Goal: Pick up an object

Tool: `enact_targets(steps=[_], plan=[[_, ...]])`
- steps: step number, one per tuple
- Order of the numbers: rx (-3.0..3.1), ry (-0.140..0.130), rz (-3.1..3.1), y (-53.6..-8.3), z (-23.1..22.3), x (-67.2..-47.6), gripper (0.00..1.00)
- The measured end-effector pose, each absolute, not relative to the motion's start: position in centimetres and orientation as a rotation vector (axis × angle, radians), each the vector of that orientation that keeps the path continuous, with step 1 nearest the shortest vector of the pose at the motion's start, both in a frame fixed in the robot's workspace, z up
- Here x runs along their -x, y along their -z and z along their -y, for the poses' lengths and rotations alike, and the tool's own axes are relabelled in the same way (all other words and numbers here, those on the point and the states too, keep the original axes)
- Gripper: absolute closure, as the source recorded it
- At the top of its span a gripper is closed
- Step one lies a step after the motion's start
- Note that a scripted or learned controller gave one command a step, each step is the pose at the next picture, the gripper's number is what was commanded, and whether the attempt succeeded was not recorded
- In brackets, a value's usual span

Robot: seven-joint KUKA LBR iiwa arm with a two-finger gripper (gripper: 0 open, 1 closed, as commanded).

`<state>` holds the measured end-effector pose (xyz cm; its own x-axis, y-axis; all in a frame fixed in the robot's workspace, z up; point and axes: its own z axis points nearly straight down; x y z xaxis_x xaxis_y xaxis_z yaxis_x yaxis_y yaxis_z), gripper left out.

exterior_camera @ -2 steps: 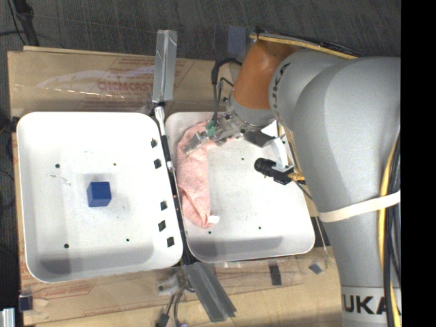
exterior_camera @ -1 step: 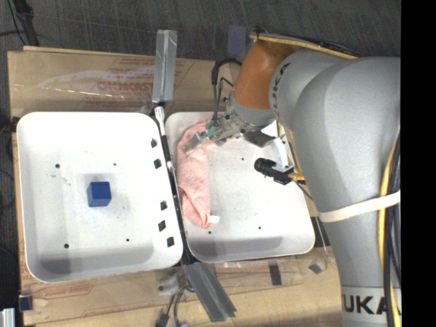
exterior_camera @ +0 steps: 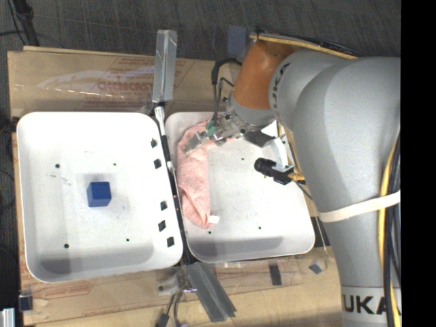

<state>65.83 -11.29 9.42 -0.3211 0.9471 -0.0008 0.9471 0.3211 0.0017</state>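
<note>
Two white bins on bench; arm over right bin, hand at pink cloth.

Item 1: pink cloth (exterior_camera: 194, 176), crumpled, lying along the left wall of the right bin (exterior_camera: 272, 240), its upper end under the hand (exterior_camera: 212, 132). Item 2: blue cube (exterior_camera: 99, 193), alone in the left bin (exterior_camera: 41, 251), left of centre. Item 3: hand, low over the cloth's top end at the bin's far left corner; whether released or clenched cannot be told, and no cloth is seen between its fingers. Item 4: grey arm (exterior_camera: 340, 148), orange band above the wrist.
</note>
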Motion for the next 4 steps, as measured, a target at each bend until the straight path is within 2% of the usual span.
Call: enact_targets(steps=[1,2,3,4], plan=[[-1.693,0.002,-2.647,-9.4,10.1,-65.7,0.0],[-1.689,0.0,-2.651,-10.4,10.0,-65.8,1.0],[-1.688,0.001,-2.65,-10.4,10.0,-65.8,0.0],[-1.691,0.001,-2.648,-9.4,10.0,-65.7,0.0]])
